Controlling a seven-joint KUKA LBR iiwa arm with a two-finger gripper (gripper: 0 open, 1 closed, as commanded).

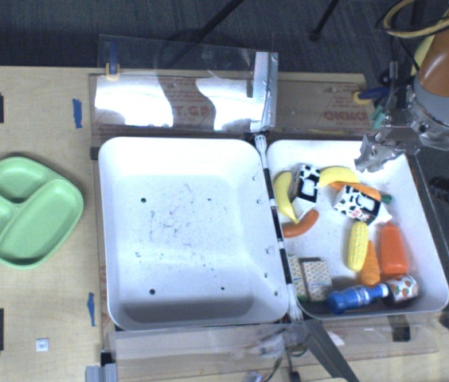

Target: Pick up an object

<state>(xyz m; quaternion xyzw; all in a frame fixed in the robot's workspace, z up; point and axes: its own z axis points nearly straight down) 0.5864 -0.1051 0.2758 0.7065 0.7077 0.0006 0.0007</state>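
1. Wooden desk (33, 102) under everything, dark carpet along the top of the frame, and two white bins side by side. The left bin (129, 165) has just specks on its floor; a green divided plate (21, 211) sits off at the far left.
2. All the pickable stuff is piled in the right bin (435, 273), right of centre: a banana (283, 197), a corn cob (357, 245), an orange bottle (392, 249), a blue bottle (357, 298) lying along the lower edge, and a black-and-white patterned toy (358, 204).
3. Handling guess: these look like light plastic toy food, stiff and a bit slick. The corn cob seems the easiest target, with a straight body and some room on its left side. I'd pinch it across the middle, since round ends tend to squirt out.
4. The pincer (376, 156) sits at the bin's upper right corner, above the pile and touching none of it. It's too small and cluttered to say how far apart it stands, and I can't make out anything in it.
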